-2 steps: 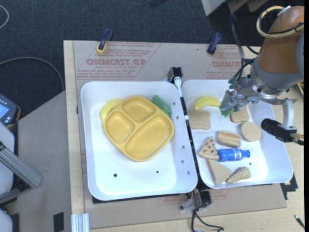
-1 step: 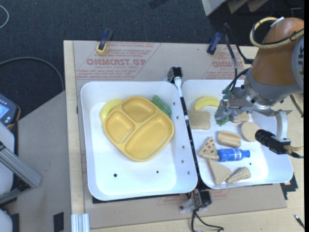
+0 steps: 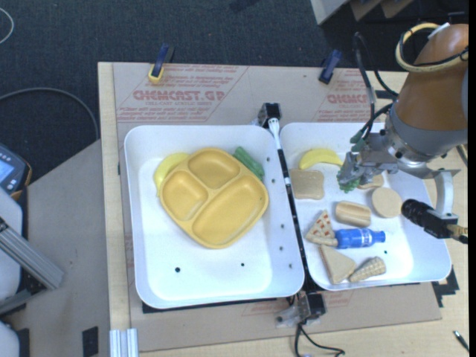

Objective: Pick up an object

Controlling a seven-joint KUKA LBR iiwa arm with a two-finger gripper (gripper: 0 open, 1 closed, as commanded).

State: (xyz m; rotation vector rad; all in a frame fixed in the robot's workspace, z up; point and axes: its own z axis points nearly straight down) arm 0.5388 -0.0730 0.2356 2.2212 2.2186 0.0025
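My gripper [image 3: 349,178] hangs low over the back half of the right bin [image 3: 424,262], coming in from the right. It is between a yellow banana [image 3: 320,157] and a round tan cookie [image 3: 386,201], just right of a tan bread slice [image 3: 307,184]. A small tan piece peeks out right beside the gripper, partly hidden by it. In front of the gripper lie a bread roll [image 3: 352,213], a pizza slice [image 3: 322,230], a blue bottle [image 3: 358,237], a sandwich wedge [image 3: 336,263] and an ice cream cone [image 3: 369,269].
The left bin [image 3: 149,244] holds a yellow divided plate [image 3: 216,195], with a green piece [image 3: 250,162] at its back right edge and a yellow item [image 3: 166,169] under its left side. A black divider rail [image 3: 286,199] runs between the bins. Two clamps sit on the bench's far edge.
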